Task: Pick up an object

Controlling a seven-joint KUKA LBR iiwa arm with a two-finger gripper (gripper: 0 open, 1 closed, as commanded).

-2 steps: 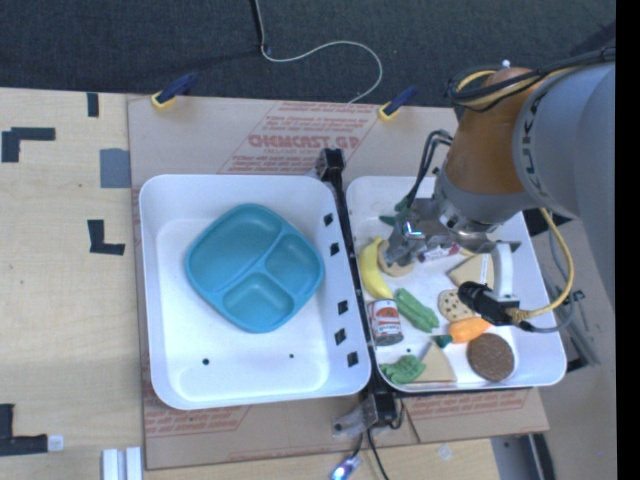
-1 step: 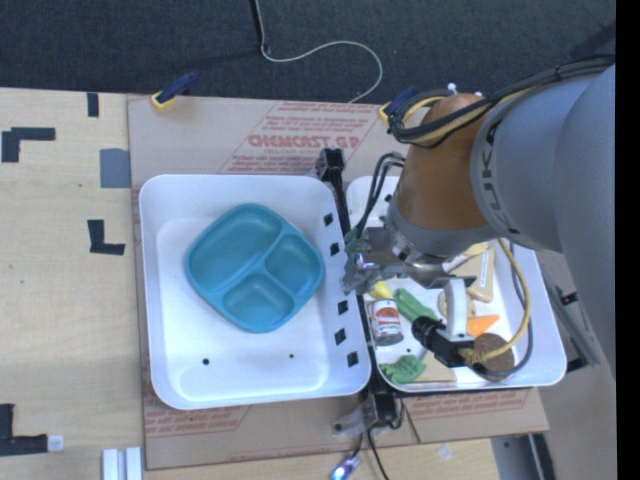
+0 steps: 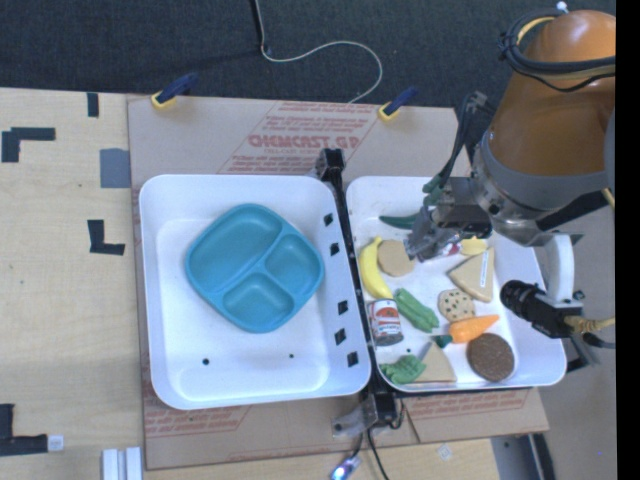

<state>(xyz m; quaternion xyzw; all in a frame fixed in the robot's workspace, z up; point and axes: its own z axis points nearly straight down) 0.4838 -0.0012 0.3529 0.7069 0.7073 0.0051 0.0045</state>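
Hovering low over the upper part of the right shallow white bin [image 3: 520, 373], the dark two-finger gripper [image 3: 432, 236] hangs just beside a round tan cookie [image 3: 395, 258], which lies at its lower left; whether the fingers are open or closed I cannot tell, and nothing shows between them. One yellow toy banana [image 3: 373, 269] touches the cookie's left edge. Outward lie one pale cheese wedge [image 3: 474, 276], one chocolate-chip cookie [image 3: 455, 304], one green bean pod [image 3: 415, 309], one orange carrot [image 3: 470, 328], one small red-labelled can [image 3: 386, 321], one brown round patty [image 3: 491, 357] and one green leafy piece [image 3: 404, 370]. The left white bin [image 3: 160, 298] holds one blue divided plastic plate [image 3: 254, 267], well apart. The bins rest on cardboard [image 3: 290, 143] on the table [image 3: 60, 298].
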